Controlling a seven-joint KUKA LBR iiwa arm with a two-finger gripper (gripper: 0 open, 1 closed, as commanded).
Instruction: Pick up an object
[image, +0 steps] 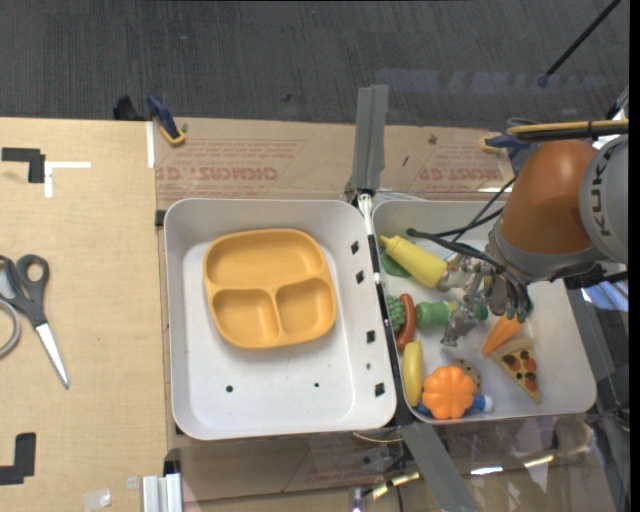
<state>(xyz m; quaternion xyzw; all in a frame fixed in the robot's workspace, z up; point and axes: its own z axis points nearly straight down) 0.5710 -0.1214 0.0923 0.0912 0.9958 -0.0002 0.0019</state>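
My gripper (462, 322) low in right bin (575, 400), finger state cannot tell, nothing visibly held. Green toy (432, 313) touching at 9 o'clock; carrot (503, 333) at 3; pizza slice (522, 368) at 4; pumpkin (448, 391) at 6; mustard bottle (412, 260) at 11. Step: reaching for pick. Next: close on green toy, lift straight.

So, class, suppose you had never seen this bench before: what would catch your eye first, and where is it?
Probably the orange divided plate lying alone in the left bin. Next, the bright heap of toy food in the right bin: a yellow mustard bottle, a pumpkin and a pizza slice. The gripper hangs over that heap from the right.
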